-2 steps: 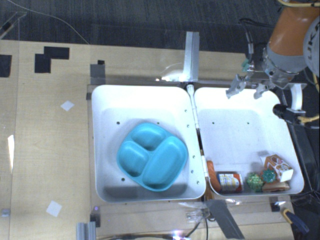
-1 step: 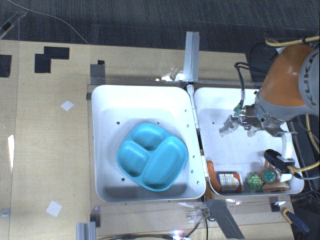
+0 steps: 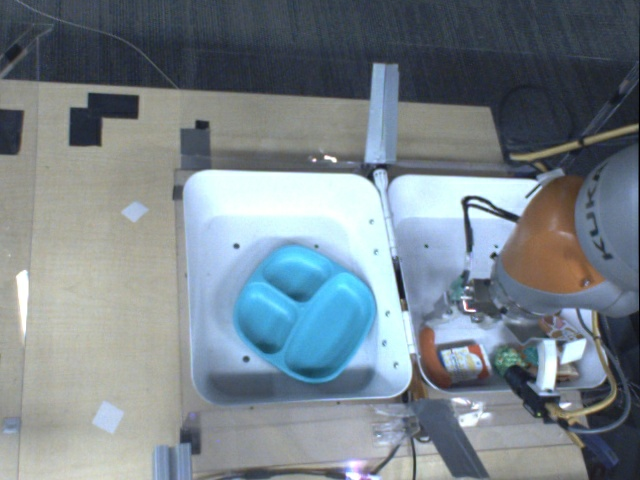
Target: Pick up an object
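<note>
Down at the near edge of the right bin (image 3: pixel 430 218), an orange-red bottle (image 3: pixel 456 360) with a pale label is lying on its side against the front wall, and a small green item (image 3: pixel 507 356) is sitting just beside it on the right. Just behind them, the gripper (image 3: pixel 470 303) is hanging low over the bin floor, tucked beneath the arm (image 3: pixel 560 248) with its orange band; wide or narrow, I cannot tell, and nothing is showing in its grasp. Across the divider, the left bin (image 3: pixel 230 208) is holding a blue three-compartment dish (image 3: pixel 305 311), sitting flat mid-floor, well apart from the gripper.
</note>
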